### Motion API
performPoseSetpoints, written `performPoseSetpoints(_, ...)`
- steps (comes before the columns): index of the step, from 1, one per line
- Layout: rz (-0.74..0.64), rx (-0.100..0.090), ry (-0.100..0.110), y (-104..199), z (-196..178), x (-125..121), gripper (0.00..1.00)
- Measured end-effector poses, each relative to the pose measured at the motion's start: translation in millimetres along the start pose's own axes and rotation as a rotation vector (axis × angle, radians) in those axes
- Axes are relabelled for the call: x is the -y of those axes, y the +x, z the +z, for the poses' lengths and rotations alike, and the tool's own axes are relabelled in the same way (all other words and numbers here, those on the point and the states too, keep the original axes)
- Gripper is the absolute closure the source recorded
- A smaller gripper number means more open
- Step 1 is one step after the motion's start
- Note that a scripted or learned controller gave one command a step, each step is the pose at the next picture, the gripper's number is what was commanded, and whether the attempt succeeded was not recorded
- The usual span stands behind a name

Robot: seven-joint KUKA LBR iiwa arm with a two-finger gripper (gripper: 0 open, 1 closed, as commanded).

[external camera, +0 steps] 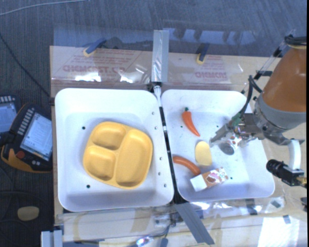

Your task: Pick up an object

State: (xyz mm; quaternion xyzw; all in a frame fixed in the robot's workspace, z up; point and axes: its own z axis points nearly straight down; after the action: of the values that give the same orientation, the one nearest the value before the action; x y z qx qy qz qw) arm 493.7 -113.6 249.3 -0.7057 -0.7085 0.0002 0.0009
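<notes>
Hovering in right bin (257,187): gripper (227,140), jaw state cannot tell; yellow lemon-like piece (203,153) nearest, just beside, down-left of jaws, long axis roughly upright; nothing seen held.

Dark grey carpet floor (51,14) w/ thin cable (41,5), handheld pendant (28,138) lying at left.

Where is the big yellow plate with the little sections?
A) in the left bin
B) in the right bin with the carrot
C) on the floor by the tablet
A: the yellow plate lies alone in the left bin, while the carrot is in the right bin.
</notes>
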Motion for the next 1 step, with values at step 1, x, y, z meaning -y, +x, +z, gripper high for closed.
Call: performPoseSetpoints(1, -0.097, 0.001, 0.000, -58.5, 80.6, -71.2, 0.00)
